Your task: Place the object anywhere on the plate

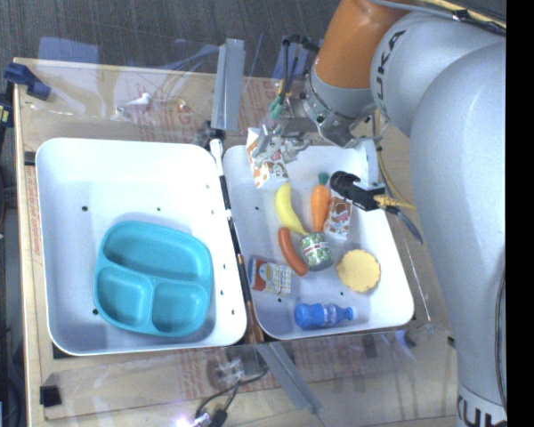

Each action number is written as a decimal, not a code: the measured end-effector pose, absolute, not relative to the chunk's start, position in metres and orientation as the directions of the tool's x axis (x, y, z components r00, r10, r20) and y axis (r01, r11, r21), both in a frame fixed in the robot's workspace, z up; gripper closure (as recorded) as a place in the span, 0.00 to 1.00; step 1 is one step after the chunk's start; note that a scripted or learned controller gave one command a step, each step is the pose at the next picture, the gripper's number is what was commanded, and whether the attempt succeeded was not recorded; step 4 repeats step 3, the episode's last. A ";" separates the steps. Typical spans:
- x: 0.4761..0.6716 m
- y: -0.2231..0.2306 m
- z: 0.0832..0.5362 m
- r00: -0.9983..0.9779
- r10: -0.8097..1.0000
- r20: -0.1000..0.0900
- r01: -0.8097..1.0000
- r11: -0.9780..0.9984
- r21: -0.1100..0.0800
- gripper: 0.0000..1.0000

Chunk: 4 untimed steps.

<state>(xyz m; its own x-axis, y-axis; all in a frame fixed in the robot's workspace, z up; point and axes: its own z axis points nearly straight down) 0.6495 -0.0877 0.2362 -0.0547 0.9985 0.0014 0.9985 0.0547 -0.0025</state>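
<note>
1 blue bottle point(323, 315) | 1 banana point(288, 208) | 1 carrot point(319, 206) | 1 teal plate point(154, 278) | pincer point(272, 140) grip: cannot tell

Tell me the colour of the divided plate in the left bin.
Turquoise blue plate, clearest in the camera view.

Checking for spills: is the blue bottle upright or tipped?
Tipped. The blue bottle lies on its side along the right bin's floor, cap pointing right.
</note>
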 end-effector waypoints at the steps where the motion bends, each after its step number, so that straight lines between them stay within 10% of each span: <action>1: 0.601 -0.038 0.191 -0.047 0.999 -0.001 0.999 0.047 -0.003 1.00; 2: 0.517 0.014 0.191 -0.324 0.946 0.002 0.946 0.324 -0.006 1.00; 3: 0.517 0.013 0.191 -0.323 0.947 0.002 0.947 0.323 -0.006 0.00; 4: 0.517 0.013 0.191 -0.323 0.947 0.002 0.947 0.323 -0.006 0.00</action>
